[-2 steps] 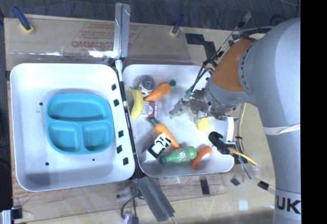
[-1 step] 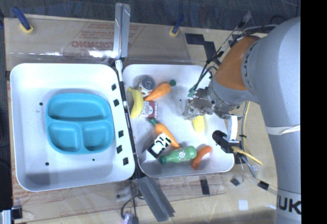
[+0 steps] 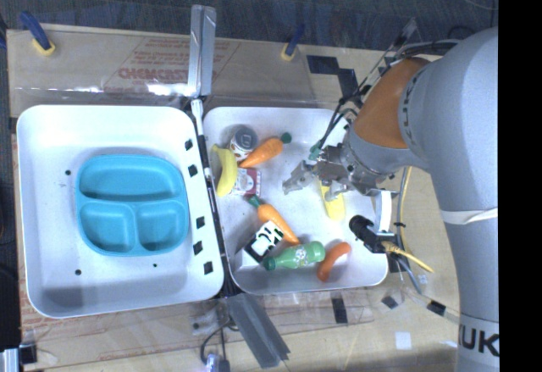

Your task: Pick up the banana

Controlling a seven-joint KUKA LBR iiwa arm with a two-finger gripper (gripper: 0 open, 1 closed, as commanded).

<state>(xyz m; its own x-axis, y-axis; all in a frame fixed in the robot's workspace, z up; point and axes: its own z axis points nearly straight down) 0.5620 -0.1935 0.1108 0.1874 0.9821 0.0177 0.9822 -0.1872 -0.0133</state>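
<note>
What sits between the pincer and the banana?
In the camera view, an orange carrot and a small can lie between the pincer and the banana, on the white bin floor.

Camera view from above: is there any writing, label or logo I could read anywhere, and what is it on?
"KU": large white letters on the grey arm, cut off at the picture's edge.
Red print on the clear sheet behind the bins: too faint to read.
Black-and-white pattern on the small card in the right bin: a marking, no legible words.
Label on the green bottle: too small to read.
Top of the small can: blurred.
</note>
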